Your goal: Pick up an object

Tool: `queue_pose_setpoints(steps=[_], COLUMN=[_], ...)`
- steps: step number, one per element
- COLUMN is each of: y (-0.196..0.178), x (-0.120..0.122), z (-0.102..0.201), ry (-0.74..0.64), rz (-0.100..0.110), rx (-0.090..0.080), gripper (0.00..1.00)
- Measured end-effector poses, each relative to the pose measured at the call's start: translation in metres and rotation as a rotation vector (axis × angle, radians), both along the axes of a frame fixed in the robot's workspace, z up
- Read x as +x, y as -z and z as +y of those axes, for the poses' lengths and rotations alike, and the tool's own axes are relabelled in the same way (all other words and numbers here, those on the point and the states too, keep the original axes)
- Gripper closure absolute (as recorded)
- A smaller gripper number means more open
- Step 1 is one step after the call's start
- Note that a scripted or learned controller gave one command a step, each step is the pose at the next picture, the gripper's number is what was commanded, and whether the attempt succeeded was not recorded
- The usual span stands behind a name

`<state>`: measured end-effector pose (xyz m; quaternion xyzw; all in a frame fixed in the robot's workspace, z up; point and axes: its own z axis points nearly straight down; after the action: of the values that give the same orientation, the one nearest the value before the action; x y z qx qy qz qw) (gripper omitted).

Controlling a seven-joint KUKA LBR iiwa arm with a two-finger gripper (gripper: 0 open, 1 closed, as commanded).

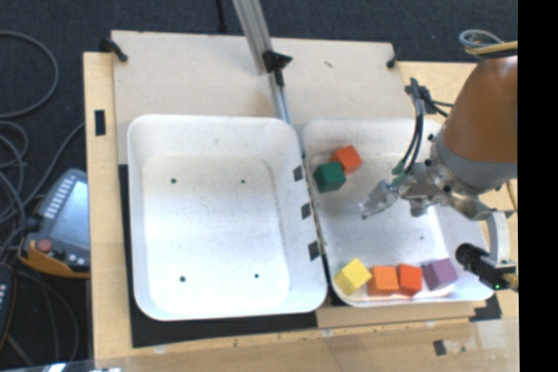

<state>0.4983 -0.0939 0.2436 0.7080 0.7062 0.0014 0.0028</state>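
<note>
The bench (200,74), a light board, carries two shallow white bins side by side. The left bin (218,218) is the larger item noted; its floor is speckled and marked by four small dark dots. The right bin (379,144) sits touching it along a shared edge fitted with small dark clips. A grey metal rail (247,0) runs at a slant from the top of the view down to the junction between the two bins. The arm (484,122) reaches in from the right, its orange band prominent above the grey wrist, over the right bin. The gripper (377,203) hangs over the middle of the right bin's floor, pointing left; whether it is open or closed cannot be determined, and nothing is seen in its grasp. Objects in the right bin: a green block (330,177) and an orange block (349,158) touching each other near the upper left corner, apart from the gripper. Along the near wall lies a row: a yellow block (354,274), two orange cubes (397,279) pressed together, and a purple block (438,273) at the right end.
</note>
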Motion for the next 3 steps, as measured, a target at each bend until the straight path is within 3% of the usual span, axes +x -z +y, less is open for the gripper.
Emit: queue_pose_setpoints(steps=[1, 2, 3], y=[0.147, 0.131, 0.119], x=[0.062, 0.180, 0.180], z=[0.002, -0.016, -0.017], ry=[-0.003, -0.007, -0.012], rz=[0.001, 0.010, 0.007], rx=[-0.002, 0.001, -0.003], gripper=[0.00, 0.00, 1.00])
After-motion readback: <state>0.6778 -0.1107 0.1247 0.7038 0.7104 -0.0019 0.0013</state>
